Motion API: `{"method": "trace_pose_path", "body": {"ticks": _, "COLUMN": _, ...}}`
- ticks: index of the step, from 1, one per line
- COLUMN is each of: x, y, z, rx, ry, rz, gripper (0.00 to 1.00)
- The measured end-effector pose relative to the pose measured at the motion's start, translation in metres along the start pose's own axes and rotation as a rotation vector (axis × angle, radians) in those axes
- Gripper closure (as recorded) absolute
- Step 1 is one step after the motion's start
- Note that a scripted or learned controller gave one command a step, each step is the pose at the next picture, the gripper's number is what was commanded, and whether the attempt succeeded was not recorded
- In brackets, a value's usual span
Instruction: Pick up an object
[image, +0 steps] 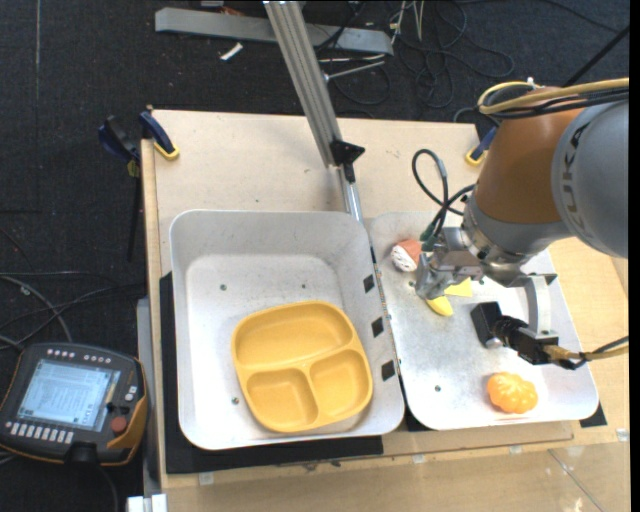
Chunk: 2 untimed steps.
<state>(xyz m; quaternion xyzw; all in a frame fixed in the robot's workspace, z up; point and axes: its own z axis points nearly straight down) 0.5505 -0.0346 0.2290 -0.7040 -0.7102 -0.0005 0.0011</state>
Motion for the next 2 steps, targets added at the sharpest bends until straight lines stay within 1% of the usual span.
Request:
{"method": "trace_pose_path", "body": {"ticks": 1, "x": 0.052, "y": -0.008, "z": 0.008, "rx": 0.001, "ry": 0.0, "rz": 0.0, "gripper": 1.0}}
{"method": "trace_pose_path", "body": {"ticks": 2, "x": 0.109, "y": -0.003, "z": -0.005, "rx": -0.002, "ry": 0.0, "rz": 0.0, "gripper": 1.0}}
